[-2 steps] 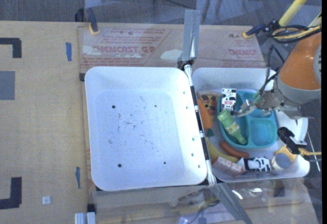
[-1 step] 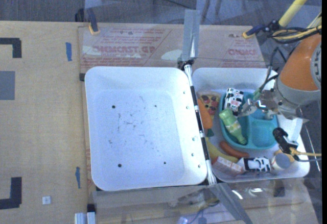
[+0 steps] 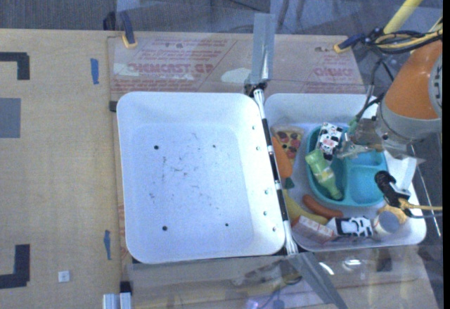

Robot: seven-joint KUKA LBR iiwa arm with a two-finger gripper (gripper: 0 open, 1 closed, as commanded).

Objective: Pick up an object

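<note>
The right white bin point(image 3: 295, 105) holds a pile of small toys. Among them are a teal bowl point(image 3: 362, 186), a green piece point(image 3: 323, 172) on the bowl's left rim, and a black-and-white toy point(image 3: 328, 139) at its far left edge. A pizza slice point(image 3: 287, 139) and an orange piece point(image 3: 284, 160) lie along the bin's left wall. A red sausage point(image 3: 320, 206) lies in front of the bowl. My gripper point(image 3: 349, 147) hangs low over the bowl's far rim, just right of the black-and-white toy and close to it. Nothing visibly sits in its grasp.
The left white bin point(image 3: 190, 174) sits beside the right one, with a thin divider wall point(image 3: 271, 160) between them. A black-and-white item point(image 3: 355, 226) and a small cup point(image 3: 385, 222) lie at the right bin's front. The arm's orange band point(image 3: 420, 86) rises at the right.
</note>
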